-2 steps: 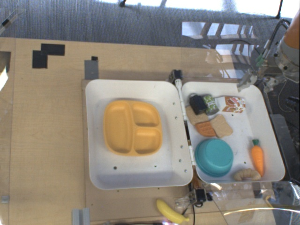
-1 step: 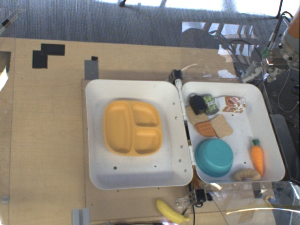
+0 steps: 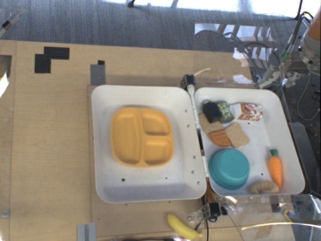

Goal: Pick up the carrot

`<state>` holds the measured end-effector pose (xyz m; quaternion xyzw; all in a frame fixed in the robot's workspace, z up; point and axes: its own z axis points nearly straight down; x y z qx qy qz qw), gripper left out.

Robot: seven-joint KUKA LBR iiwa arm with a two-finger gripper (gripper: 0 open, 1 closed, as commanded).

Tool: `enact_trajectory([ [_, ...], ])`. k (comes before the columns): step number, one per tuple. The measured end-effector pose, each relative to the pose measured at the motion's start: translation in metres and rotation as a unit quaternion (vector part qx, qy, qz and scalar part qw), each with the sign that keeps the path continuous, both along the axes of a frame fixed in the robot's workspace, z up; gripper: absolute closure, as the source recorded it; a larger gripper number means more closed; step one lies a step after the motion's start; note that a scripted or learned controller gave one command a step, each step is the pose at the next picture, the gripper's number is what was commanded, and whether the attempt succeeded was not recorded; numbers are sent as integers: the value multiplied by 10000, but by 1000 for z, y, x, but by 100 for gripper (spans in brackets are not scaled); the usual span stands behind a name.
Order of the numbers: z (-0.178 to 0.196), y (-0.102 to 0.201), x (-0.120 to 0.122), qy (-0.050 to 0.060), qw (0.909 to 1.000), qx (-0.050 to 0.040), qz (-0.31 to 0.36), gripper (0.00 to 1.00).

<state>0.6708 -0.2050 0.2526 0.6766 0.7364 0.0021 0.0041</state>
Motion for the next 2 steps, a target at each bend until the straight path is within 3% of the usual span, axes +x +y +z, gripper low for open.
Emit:
enact_trajectory([
  [1, 0, 0, 0, 0, 10000, 0, 0, 0],
  [2, -147, 6, -59, -21, 9856, -19, 1691, 0],
])
